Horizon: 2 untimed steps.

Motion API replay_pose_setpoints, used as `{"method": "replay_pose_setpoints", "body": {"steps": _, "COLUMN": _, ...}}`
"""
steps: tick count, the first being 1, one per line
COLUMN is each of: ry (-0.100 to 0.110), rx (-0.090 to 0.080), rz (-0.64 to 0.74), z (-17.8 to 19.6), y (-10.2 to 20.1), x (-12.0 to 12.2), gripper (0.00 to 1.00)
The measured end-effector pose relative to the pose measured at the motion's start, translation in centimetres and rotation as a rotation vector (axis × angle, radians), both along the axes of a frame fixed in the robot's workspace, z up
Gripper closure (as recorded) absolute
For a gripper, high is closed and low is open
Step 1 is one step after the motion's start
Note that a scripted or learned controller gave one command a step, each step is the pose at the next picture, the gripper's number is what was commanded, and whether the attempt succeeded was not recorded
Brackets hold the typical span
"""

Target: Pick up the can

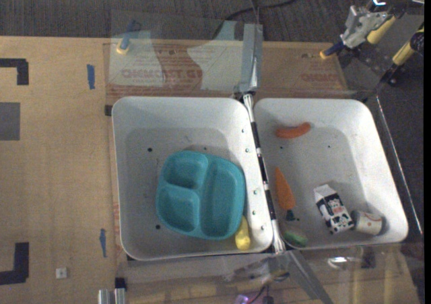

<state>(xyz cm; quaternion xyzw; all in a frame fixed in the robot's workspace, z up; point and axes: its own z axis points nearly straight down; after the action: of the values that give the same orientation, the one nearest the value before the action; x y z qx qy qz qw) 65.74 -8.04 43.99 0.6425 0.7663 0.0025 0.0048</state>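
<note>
Camera view has the small white cylindrical can (368,222) lying tipped in the right white bin's (377,135) near corner, touching a black-and-white carton (333,208). Gripper state? Can't tell, honestly.

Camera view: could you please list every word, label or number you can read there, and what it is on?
Nothing reads clearly.
Brown cardboard sheet: red lettering, upside down and blurred, unreadable.
Small black-and-white carton: print too small to read.
Small white can lying beside it: no legible label.
</note>
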Motion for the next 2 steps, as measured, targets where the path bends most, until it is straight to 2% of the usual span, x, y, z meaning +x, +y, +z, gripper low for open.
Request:
{"method": "replay_pose_setpoints", "body": {"steps": 1, "ry": 0.010, "rx": 0.002, "rz": 0.121, "z": -7.8, "y": 2.7, "x": 1.0, "gripper": 1.00}}
{"method": "replay_pose_setpoints", "body": {"steps": 2, "ry": 0.003, "rx": -0.002, "rz": 0.476, "z": -0.3, "y": 6.8, "x": 1.0, "gripper": 1.00}}
